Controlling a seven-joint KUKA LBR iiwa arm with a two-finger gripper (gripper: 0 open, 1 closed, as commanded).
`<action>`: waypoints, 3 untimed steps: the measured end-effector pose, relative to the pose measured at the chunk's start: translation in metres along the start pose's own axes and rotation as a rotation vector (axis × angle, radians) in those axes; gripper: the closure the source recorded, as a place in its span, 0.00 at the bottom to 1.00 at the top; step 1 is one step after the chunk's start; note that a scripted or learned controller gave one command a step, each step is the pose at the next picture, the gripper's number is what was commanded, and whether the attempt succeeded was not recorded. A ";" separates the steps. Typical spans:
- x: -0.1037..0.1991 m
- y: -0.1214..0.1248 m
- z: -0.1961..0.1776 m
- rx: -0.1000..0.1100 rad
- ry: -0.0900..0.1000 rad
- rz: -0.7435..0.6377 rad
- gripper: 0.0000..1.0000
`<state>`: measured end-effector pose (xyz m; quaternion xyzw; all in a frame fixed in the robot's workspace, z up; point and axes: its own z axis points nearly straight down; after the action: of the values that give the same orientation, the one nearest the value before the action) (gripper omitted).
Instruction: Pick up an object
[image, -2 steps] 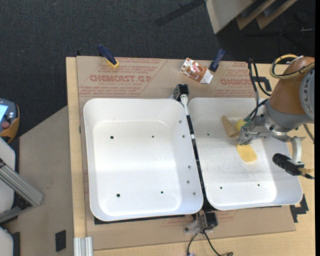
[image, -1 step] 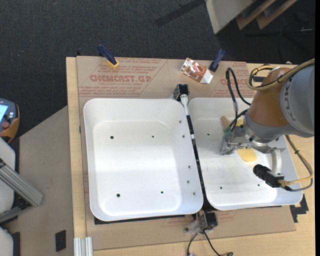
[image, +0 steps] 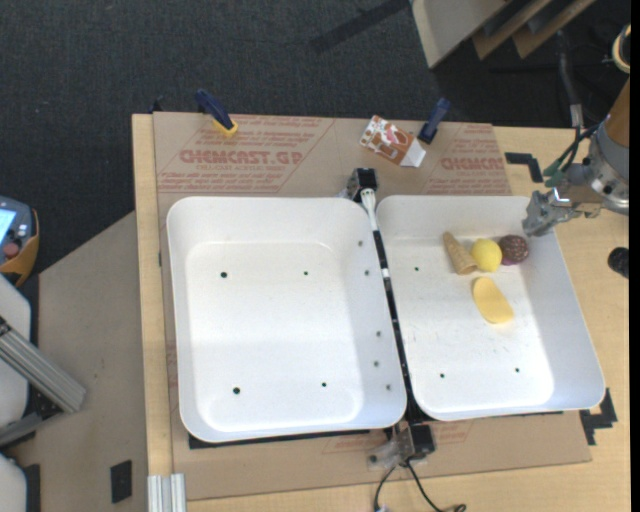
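The right bin (image: 560, 330) holds a small cluster near its far right side: a tan cone-shaped piece (image: 459, 253), a round yellow lemon (image: 487, 255), a dark red round item (image: 514, 249) and a yellow oval item (image: 493, 301) just in front of them. My gripper (image: 541, 215) hangs over the bin's far right rim, a little up and to the right of the dark red item and apart from all of them. Nothing shows between its fingers.
The left bin (image: 190, 330) lies beside the right one, with a black divider clip (image: 362, 185) between them. On the cardboard behind lie a red-and-white packet (image: 392, 141) and two blue clamps (image: 216, 112) (image: 435, 120).
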<state>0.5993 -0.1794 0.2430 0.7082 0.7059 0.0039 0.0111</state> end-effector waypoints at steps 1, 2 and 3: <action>0.057 -0.055 0.068 0.031 0.015 -0.006 1.00; 0.063 -0.104 0.160 0.025 0.012 0.000 1.00; 0.160 -0.029 0.049 0.006 0.011 -0.015 1.00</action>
<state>0.5721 -0.0198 0.1916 0.7029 0.7113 0.0057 0.0053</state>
